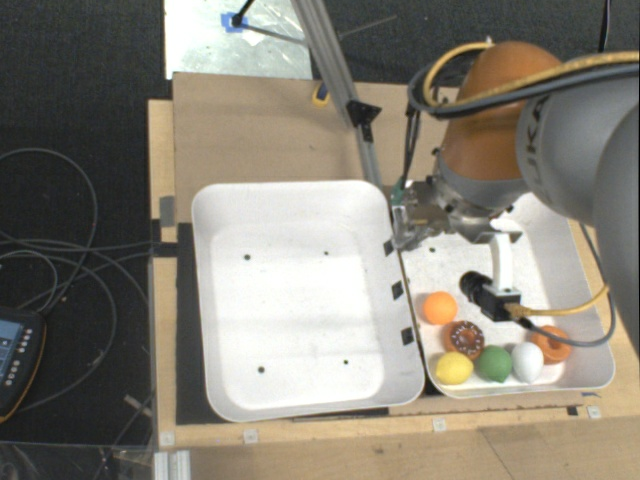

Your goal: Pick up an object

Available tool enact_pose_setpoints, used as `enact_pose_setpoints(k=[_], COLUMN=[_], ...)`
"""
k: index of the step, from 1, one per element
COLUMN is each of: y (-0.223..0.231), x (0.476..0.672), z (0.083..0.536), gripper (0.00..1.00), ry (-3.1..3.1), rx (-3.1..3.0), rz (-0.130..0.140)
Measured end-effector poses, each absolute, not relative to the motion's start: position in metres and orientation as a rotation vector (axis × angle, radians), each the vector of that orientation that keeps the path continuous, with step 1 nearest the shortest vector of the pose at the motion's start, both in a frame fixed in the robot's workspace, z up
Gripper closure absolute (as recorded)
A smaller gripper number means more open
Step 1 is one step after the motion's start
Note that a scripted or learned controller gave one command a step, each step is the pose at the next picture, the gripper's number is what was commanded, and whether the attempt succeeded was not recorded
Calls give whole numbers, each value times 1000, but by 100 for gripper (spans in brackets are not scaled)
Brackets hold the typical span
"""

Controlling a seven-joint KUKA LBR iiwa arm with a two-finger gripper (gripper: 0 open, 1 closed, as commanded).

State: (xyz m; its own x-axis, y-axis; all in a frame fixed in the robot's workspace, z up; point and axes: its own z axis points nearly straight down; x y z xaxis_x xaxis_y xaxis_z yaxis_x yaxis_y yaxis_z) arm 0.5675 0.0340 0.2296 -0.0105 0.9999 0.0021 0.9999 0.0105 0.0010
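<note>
the left bin [300, 298] is beside me; my pincer [412, 223] hangs over the right bin [590, 358] — open or closed, i cannot tell. still approaching: next i must move toward the orange ball [439, 308] — then descend.

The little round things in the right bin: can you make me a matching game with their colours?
Column one:
1. ball nearest the left bin
2. ring-shaped doughnut
3. ball at the front left corner
4. ball between the front left ball and the pale egg

Column two:
a. green
b. orange
c. yellow
d. brown with sprinkles

Pairs: 1-b, 2-d, 3-c, 4-a
</note>
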Motion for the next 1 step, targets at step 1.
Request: enact_pose_setpoints(k=[1], y=[85], x=[557], z=[223], gripper=[100], ry=[-2232], rx=[-2208], rz=[-3])
